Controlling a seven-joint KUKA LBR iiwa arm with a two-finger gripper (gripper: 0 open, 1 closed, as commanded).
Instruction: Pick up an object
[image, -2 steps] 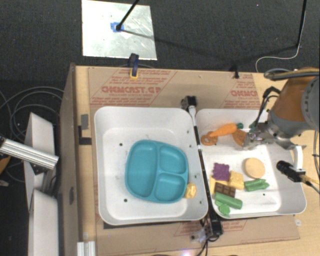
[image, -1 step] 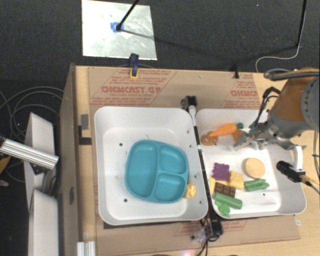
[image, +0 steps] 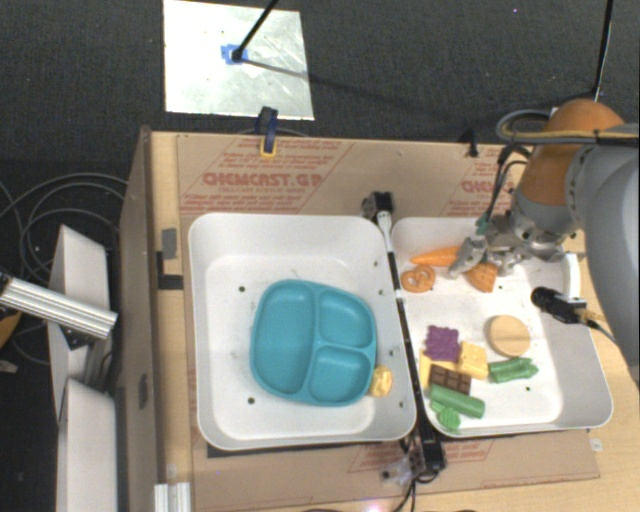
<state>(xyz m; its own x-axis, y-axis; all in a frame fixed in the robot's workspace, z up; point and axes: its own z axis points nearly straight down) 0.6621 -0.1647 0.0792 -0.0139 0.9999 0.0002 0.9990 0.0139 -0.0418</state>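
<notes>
Toy food pieces lie scattered in the right bin (image: 590, 400): a carrot (image: 437, 256), a pretzel (image: 417, 279), an orange wedge (image: 483, 276), a purple piece (image: 442, 342), a tan disc (image: 508, 334), a chocolate bar (image: 449, 379) and green pods (image: 512, 370). Bent down from the right, the arm sets its gripper (image: 484, 254) over the wedge and carrot tip; whether it is clenched, I cannot tell. A glossy teal divided plate (image: 312, 341) sits in the left bin (image: 225, 250), a small yellow piece (image: 381, 381) at its edge.

Plate (image: 312, 342) in left bin (image: 225, 300)
</notes>
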